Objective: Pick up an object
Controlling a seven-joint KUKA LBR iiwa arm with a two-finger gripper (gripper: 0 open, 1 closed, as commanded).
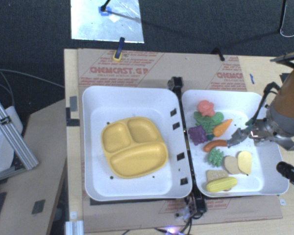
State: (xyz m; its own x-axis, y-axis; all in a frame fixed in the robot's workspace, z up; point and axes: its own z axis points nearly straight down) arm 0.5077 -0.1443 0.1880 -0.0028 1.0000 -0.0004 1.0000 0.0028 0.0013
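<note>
At centre left of the frame, the left bin (93, 146) holds a yellow divided plate (134, 147). In the right bin (269, 180) lie toy foods: purple grapes (197, 134), a red sausage (215, 144), an orange carrot (222, 127) and a corn cob (221, 184) at the bottom. My gripper (235, 139) hangs just right of the sausage; I cannot tell how my jaws stand.

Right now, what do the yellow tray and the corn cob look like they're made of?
Yellow divided tray: seemingly molded plastic, matte to satin; uniform colour, rounded compartment walls, soft highlights. Corn cob: probably plastic toy food, slightly glossy; even yellow and a smooth molded look, though kernel detail is too small to tell.
</note>
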